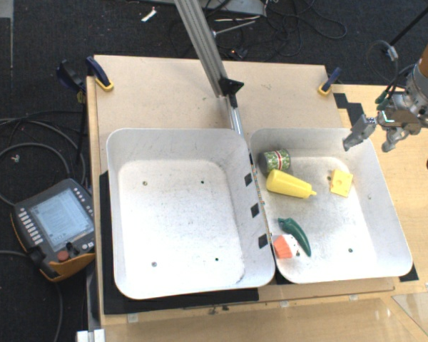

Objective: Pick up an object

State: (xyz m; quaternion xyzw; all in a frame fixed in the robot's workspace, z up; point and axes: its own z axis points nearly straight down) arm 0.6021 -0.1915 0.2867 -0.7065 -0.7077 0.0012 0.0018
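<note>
Gripper [375, 135], jaws spread and nothing held, is seen at right of frame above the right bin [385, 212], where a yellow bottle [289, 184] is laid centrally.

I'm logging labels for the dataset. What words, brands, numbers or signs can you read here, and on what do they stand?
None can be read.
Green can in the right bin: its wrap shows a pattern, too blurred to read.
Teach pendant on the floor: screen and keys too small to read.
Yellow bottle: no visible print.
</note>
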